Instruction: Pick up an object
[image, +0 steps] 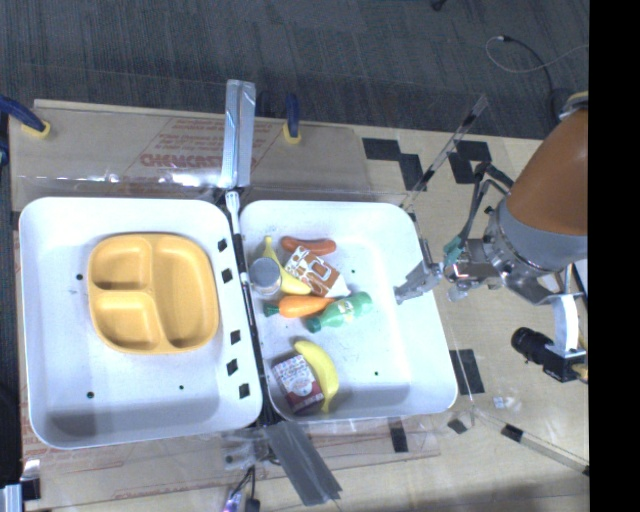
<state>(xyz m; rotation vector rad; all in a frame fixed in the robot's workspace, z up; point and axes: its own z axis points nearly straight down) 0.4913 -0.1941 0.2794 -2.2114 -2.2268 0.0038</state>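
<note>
With the gripper (412, 288) poised at the 3 o'clock rim of the right bin (395, 222) — finger opening cannot be told, nothing seen held — the green bottle (340, 310), toward 9 o'clock of it, is best approached squarely across its body — clear of the carrot (300, 306).

A pale wooden bench (520, 400) stands on dark carpet (300, 50).

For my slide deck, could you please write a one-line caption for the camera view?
KUKA arm's end effector over the right bin of toy food, beside the left bin holding a yellow divided plate.
</note>
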